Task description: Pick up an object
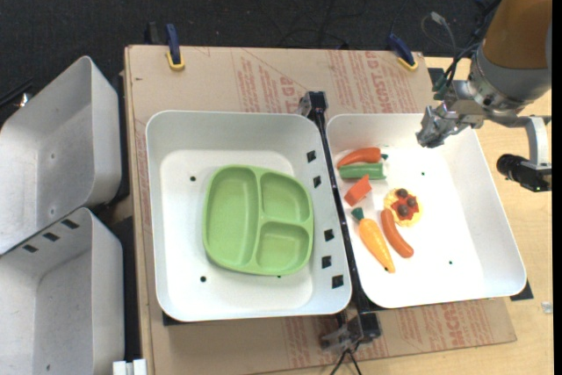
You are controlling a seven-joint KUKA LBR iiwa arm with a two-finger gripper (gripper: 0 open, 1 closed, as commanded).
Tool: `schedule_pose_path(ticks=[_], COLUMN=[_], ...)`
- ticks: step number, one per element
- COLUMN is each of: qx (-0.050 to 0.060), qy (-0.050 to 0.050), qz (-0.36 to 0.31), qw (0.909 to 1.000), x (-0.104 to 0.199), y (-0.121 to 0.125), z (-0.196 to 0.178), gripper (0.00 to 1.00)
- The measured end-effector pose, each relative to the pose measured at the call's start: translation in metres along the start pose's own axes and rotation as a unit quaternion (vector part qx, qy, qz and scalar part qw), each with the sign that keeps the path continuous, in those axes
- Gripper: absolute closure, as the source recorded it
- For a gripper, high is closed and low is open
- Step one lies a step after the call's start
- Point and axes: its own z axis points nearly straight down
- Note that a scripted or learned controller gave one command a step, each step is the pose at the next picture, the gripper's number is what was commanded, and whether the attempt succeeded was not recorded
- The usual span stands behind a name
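Note:
The right bin (479, 189) holds a cluster of toy foods on its left side: a red-orange pepper (361, 156), a green piece (363, 170), a small red chunk (357, 191), a yellow pastry with dark berries (404, 206), a red sausage (397, 234) and an orange carrot (375, 243). My gripper (432, 133) hangs over the bin's upper right part, to the right of and above the foods, with nothing visibly between its fingers. The arm comes in from the upper right.
The left bin (167, 189) holds a green divided plate (260, 220). Two spare white bins (53, 189) lie off the bench at the left. Blue clamps (175, 48) sit at the bench's back edge.

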Motion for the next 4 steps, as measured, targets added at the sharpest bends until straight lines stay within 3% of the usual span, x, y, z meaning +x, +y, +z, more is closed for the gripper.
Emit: schedule_pose_path(ticks=[4], qx=[0.0], qy=[0.0], qz=[-0.001], qw=[1.0], x=[0.208], y=[-0.037], z=[0.011], gripper=[1.0])
